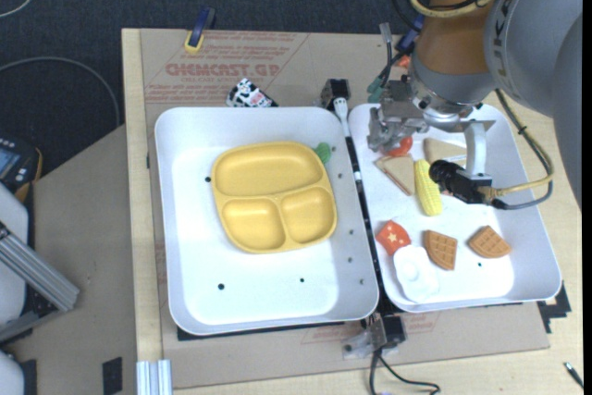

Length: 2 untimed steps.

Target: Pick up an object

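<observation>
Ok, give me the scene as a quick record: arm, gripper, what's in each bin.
arm: reaches in from the right, over the right bin's far end
gripper: low over the right bin's far left corner, beside a small red piece; whether it holds anything cannot be told
left bin: yellow divided plate, a small green bit at its far right edge
right bin: corn cob, bread slice, red piece with a star, two waffle pieces, white object
</observation>
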Motion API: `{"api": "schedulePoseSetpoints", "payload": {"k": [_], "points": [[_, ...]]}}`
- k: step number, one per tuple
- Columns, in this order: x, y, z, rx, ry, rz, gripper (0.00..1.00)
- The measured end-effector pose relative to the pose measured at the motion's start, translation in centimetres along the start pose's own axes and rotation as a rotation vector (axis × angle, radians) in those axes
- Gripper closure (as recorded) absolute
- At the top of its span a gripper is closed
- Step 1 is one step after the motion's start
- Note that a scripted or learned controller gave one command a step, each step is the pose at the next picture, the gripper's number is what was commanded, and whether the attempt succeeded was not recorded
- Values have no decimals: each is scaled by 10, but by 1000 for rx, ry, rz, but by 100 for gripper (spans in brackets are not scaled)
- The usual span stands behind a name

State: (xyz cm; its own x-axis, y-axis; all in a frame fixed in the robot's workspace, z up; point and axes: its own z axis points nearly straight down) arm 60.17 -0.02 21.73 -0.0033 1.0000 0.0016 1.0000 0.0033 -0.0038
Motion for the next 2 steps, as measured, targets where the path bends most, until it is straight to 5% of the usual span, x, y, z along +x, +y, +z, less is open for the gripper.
{"api": "schedulePoseSetpoints", "payload": {"k": [2], "points": [[0, 6, -1, -1, -1, 2, 100]]}}
